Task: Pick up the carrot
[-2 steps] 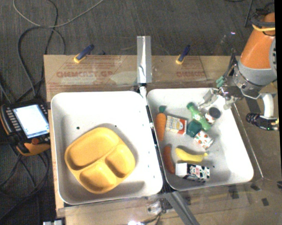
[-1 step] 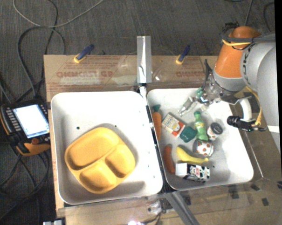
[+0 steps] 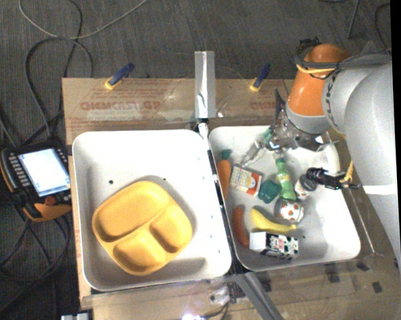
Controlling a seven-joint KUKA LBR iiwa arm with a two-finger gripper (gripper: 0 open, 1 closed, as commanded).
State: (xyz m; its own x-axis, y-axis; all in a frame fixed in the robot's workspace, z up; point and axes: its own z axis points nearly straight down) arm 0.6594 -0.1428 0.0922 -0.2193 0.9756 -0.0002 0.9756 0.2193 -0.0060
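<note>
Your slim orange carrot with a green top (image 3: 224,172) lies along the left wall of the right shallow white bin (image 3: 337,246), beside a small printed carton (image 3: 244,180). Your two-finger gripper (image 3: 271,141) hangs over the bin's far end, near the carrot but apart from it; you cannot tell its state here.

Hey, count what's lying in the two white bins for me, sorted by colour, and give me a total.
Orange: 2, the tapered orange carrot and the reddish-orange sausage-shaped piece
Yellow: 2, the yellow divided plastic tray and the yellow banana
Green: 2, the green bottle and the small green block
Total: 6
</note>
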